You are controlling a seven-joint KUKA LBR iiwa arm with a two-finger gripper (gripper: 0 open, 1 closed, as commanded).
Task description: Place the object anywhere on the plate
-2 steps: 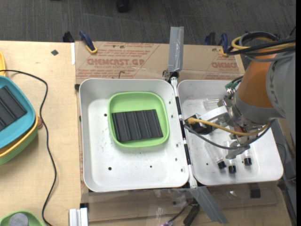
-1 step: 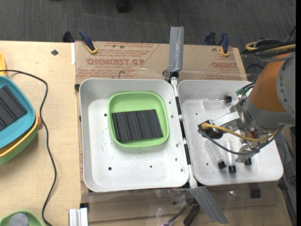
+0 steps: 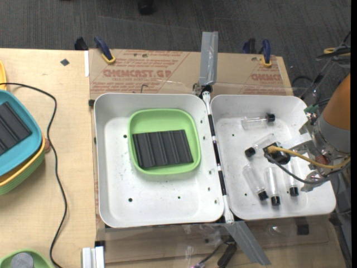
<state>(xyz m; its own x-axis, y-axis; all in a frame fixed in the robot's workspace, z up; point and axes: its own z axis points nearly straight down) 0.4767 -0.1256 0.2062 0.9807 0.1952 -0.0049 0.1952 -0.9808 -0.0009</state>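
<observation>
Front of the table (image 3: 44,228): pale wood grain, with a thin black cable (image 3: 58,166) snaking across. At the left edge are stacked bowls (image 3: 22,149), teal over yellow over green, cut off by the frame. The top one holds a dark ribbed insert.

Right bin (image 3: 245,205): glossy white plastic, shallow, rounded corners. It holds five clear vials (image 3: 272,183) with black caps. Three lie side by side near the front wall, caps toward the front. The mid vial (image 3: 261,145) lies tilted, cap at its left end. The back vial (image 3: 255,119) lies crosswise, cap to the right. The clear bodies wash out against the white, so their outlines are hard to trace.

The pincer (image 3: 319,169) sits over the right bin's right side, just right of the front three vials and touching none that I can see. Open or closed: can't tell, the tip is hard to make out. The arm (image 3: 334,127) is grey with an orange band, cut off at the frame edge.

Left bin (image 3: 111,205): same white shell, speckled with dirt. It holds a matte green plate (image 3: 162,119), squarish with rounded corners, carrying a dark grey ribbed mat (image 3: 164,148). All the vials are in the other bin, well apart from the plate.

Behind the bins is brown cardboard (image 3: 167,68) with red print, held by blue clamps (image 3: 104,50). A grey tape strip (image 3: 209,54) stands at the bins' seam. Beyond that is dark carpet floor (image 3: 223,10).
</observation>
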